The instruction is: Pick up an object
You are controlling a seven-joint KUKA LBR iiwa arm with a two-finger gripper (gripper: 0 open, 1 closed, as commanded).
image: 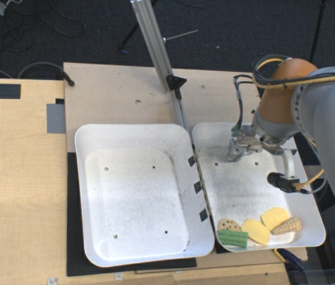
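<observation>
Several small objects lie in the near corner of the right bin (245, 186): a green piece (233, 238), a brown spotted cookie (229, 225), two yellow pieces (256, 231) (274, 217) and a tan cone (287, 225). My gripper (235, 153) hangs over the far part of the right bin, well away from those objects. Nothing shows between its fingers.
The left bin (138, 192) sits beside the right one, with black clips (198, 187) along the shared edge. A slanted aluminium bar (155, 46) rises behind the bins. The arm's grey body and orange band (289, 76) fill the right side.
</observation>
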